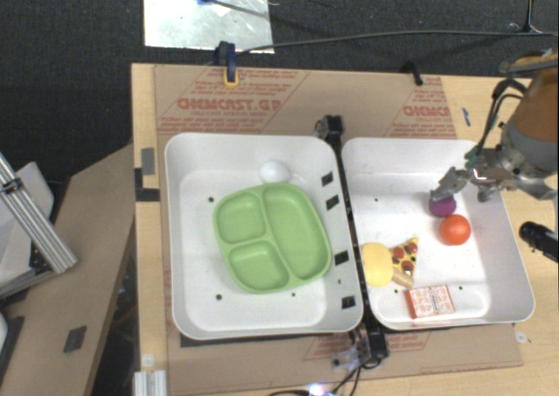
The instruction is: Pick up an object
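Observation:
My gripper [467,186] hangs over the right bin's [515,274] far right part, its two fingers spread open. A small purple object [443,205] lies on the bin floor just below the left finger [449,183], not between the two. An orange ball [454,230] rests a little nearer the front. A yellow rounded object [376,264], a toy pizza slice [405,257] and a red-and-white box [429,301] lie toward the bin's front left.
The left bin [179,211] holds a green divided plate [272,238] and a small white ball [274,171] behind it. A black divider with clips [342,211] runs between the bins. Brown cardboard [288,97] lies under both bins.

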